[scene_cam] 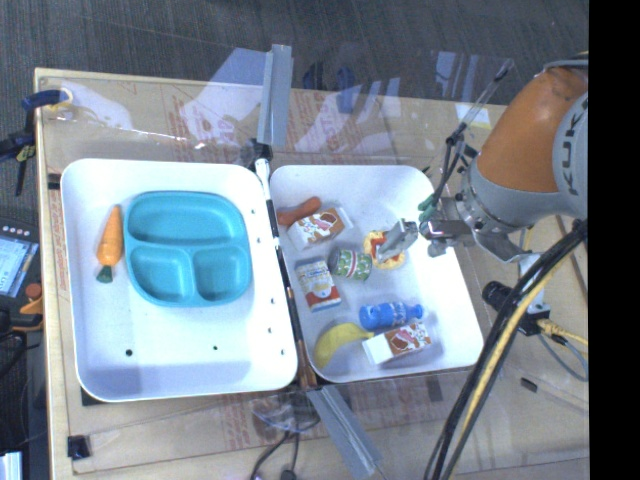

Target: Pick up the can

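Hovering over the right bin [440, 193], the gripper [400, 240] half-hides a yellow toy [385, 253]. Can [350, 265] sits just beside it, untouched; honestly can't tell the gripper's state.

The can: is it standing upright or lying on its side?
On its side. The can shows its green label lengthwise in the right bin, beside the claw.

Can [350, 264] hemmed: cartons [318, 226], bottle [390, 315] adj.

Only "KU" reads, in dark letters on the grey arm [560, 168]; the carton labels are too blurred.
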Available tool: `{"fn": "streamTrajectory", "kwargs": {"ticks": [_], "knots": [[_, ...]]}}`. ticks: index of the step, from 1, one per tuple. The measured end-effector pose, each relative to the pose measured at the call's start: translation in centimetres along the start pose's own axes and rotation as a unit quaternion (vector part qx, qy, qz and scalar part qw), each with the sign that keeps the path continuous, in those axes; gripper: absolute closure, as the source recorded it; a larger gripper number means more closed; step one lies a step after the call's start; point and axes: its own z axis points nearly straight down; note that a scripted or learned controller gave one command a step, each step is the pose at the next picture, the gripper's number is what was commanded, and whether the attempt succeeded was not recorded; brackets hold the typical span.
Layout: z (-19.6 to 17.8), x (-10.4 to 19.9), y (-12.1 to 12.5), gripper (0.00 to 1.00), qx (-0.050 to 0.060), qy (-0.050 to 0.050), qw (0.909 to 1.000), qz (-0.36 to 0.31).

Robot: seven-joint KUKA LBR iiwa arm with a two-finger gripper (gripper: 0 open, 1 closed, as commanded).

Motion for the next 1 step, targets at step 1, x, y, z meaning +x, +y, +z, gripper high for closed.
{"fn": "streamTrajectory", "kwargs": {"ticks": [1], "knots": [[10.26, 2.82, 4.21, 0.0, 0.0, -0.001, 0.9991, -0.043]]}}
